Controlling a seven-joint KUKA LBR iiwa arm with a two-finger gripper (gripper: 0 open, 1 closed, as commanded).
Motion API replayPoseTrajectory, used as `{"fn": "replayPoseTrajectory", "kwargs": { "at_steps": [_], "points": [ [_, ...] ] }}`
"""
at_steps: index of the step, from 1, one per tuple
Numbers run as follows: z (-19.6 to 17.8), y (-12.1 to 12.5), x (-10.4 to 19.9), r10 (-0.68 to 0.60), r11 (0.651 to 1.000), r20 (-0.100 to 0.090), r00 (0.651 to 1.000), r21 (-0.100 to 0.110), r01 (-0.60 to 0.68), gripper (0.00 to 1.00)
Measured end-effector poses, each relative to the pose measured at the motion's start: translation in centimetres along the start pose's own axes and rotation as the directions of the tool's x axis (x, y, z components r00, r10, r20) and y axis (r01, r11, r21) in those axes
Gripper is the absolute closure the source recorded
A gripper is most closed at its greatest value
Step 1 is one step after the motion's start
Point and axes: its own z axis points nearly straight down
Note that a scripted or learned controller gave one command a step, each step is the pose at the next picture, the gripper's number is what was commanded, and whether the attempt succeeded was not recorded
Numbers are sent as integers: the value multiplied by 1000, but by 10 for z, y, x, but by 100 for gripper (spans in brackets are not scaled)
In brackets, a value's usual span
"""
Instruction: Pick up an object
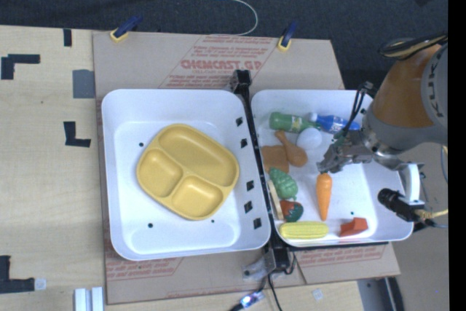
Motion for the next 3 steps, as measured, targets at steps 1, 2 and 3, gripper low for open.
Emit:
{"fn": "replayPoseTrajectory", "kwargs": {
  "at_steps": [1, 2, 3],
  "points": [
    [-43, 6, 0, 1, 1000, 1, 1000, -1, -1, 100],
    [-73, 7, 1, 1, 1000, 0, 1000, 1, -1, 100],
    [-82, -4, 52, -4, 1000, -2, 1000, 4, 4, 100]
  ]
}}
